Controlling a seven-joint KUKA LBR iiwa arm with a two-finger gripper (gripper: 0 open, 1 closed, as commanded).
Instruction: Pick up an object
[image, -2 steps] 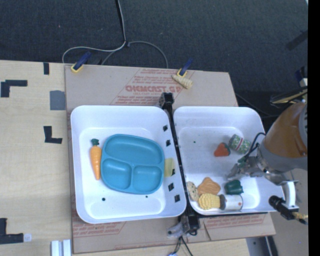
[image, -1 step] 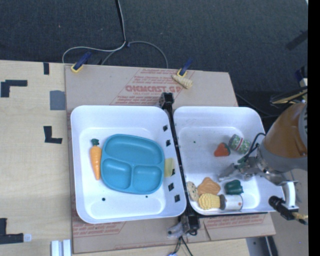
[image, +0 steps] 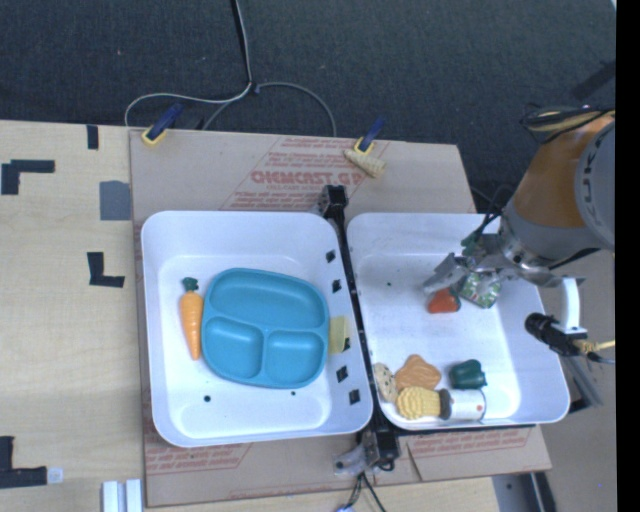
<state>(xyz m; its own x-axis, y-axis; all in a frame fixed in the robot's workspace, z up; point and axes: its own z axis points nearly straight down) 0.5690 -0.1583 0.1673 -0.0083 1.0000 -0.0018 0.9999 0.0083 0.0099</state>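
The claw is low in the right bin, at its far right, touching or just above a small red piece; I cannot tell its state. This looks like the grasp step; next it needs to close on the piece and lift straight up

grey arm with a broad orange band, black cables, and a metallic pincer.
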